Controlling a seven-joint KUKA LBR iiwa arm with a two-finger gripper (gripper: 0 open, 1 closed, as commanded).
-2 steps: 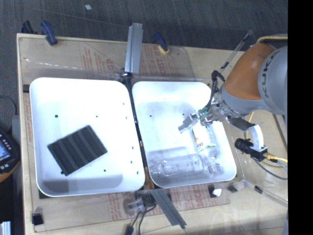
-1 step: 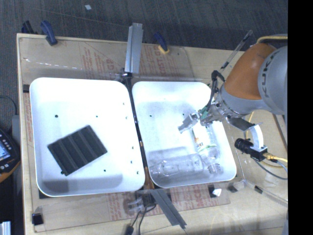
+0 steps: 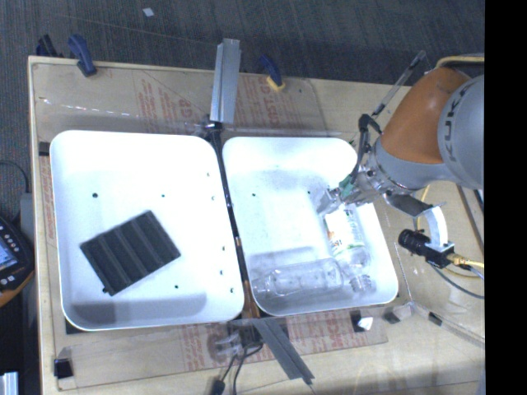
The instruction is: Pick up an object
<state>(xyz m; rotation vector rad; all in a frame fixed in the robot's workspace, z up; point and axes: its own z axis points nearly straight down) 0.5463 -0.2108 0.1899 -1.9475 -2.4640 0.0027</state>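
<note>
Clear bottle (image 3: 298, 279) lies in right bin (image 3: 272, 159), unlifted. Gripper (image 3: 342, 192) low over small labelled bottle (image 3: 344, 230); finger state unclear. Black pad (image 3: 130, 251) in left bin (image 3: 123, 151). Pick pending.

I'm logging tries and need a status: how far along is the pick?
Done: the gripper is down in the right bin, just above the small labelled bottle. In hand: nothing visibly gripped. Left: grasp and lift; the clear bottle and the ridged black slab lie untouched.

Clear bottle (image 3: 298, 280) (flat) in right bin; ribbed dark slab (image 3: 130, 251) left
</note>
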